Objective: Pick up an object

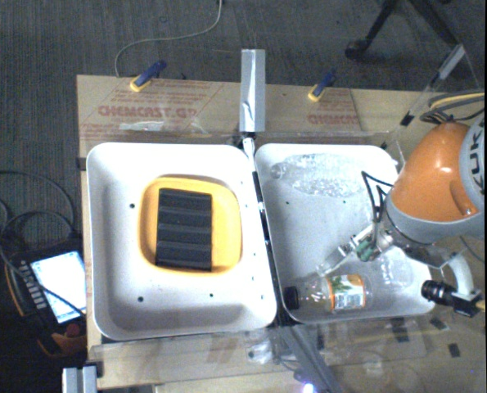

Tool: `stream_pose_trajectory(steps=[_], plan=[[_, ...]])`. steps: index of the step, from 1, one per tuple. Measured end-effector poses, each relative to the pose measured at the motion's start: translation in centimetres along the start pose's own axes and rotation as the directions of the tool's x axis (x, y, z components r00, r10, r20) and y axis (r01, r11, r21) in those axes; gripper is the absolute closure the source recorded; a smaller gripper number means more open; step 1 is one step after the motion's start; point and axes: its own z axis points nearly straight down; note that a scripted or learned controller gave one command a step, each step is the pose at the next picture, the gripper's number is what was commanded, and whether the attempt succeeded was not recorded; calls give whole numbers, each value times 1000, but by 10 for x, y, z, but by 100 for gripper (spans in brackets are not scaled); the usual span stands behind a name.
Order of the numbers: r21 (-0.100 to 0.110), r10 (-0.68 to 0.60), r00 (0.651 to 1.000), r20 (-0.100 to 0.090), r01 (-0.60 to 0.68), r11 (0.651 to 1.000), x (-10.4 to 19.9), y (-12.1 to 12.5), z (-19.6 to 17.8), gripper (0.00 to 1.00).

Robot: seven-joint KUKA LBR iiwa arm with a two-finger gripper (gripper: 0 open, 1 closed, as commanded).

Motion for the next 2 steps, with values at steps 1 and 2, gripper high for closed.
stream_pose_trajectory(steps=[1, 2], plan=[[-3, -133, 991, 4, 133, 991, -22, 3, 41, 0], [-7, 45, 999, -7, -45, 999, -44, -8, 45, 0]])
